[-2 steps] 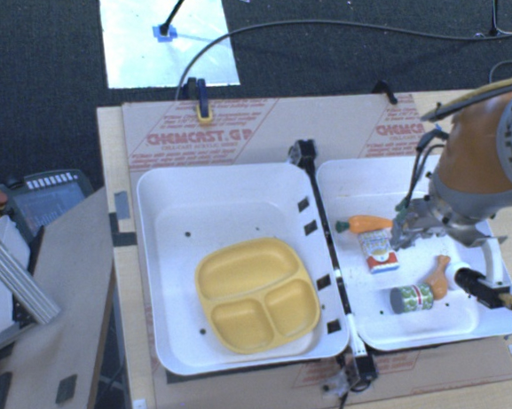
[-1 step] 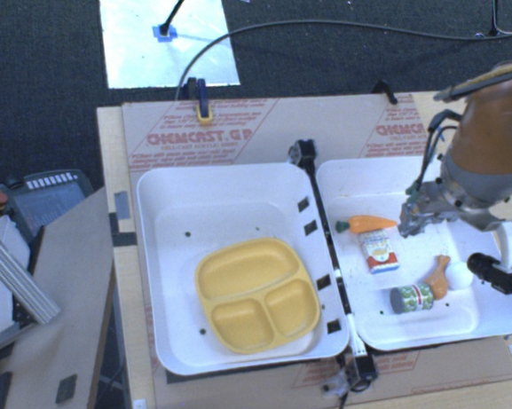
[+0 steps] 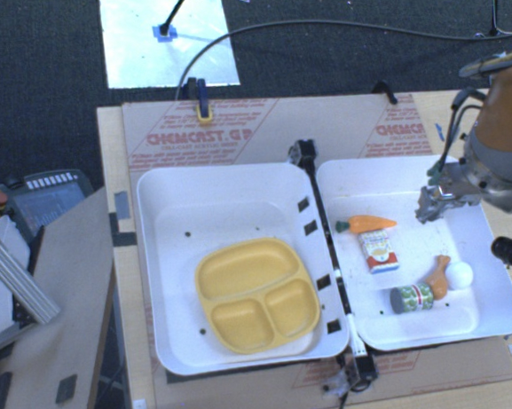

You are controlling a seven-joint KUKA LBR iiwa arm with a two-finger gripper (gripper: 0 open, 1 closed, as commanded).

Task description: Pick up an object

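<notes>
The right bin (image 3: 480,318) holds an orange toy carrot (image 3: 367,224), a small red and white carton (image 3: 378,251), a green and grey can (image 3: 413,298) lying on its side, and a tan drumstick (image 3: 438,274) next to a white ball (image 3: 459,275). My gripper (image 3: 432,205) hangs over the right bin's upper right part, to the right of the carrot and apart from it. Nothing shows between its fingers.
A yellow three-compartment plate (image 3: 255,293) lies in the left bin (image 3: 167,251). A black divider strip (image 3: 321,238) runs between the bins. A pendant and grey table stand at the left, cables cross the back.
</notes>
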